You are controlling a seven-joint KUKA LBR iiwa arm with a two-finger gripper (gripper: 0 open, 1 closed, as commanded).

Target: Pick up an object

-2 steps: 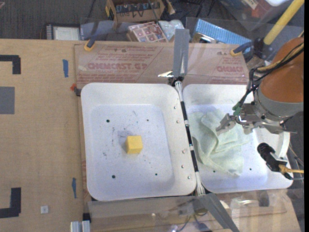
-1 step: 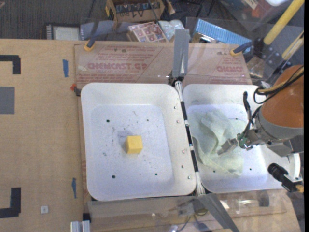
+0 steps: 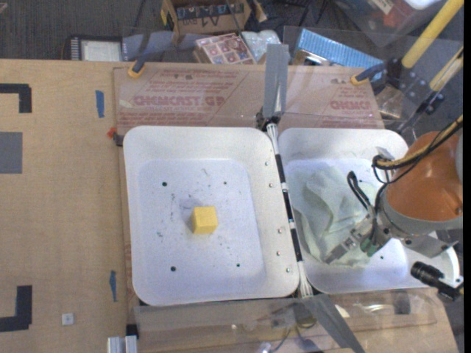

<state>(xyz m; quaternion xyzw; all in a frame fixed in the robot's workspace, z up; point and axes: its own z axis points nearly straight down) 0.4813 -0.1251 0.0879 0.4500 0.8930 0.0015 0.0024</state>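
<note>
claw (image 3: 352, 245) down in the right bin (image 3: 324, 149), probing pale cloth (image 3: 327, 204); can't tell its grip. next, close and lift, or try yellow block (image 3: 204, 220).

Yellow block (image 3: 204, 220); white bins (image 3: 140, 197)

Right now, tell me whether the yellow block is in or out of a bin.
In: the yellow block lies on the left bin's floor.

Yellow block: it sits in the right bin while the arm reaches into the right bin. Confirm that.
Not quite. The camera view shows the yellow block in the left bin, not the right. The arm does reach into the right bin, with its gripper low over the pale cloth.
</note>
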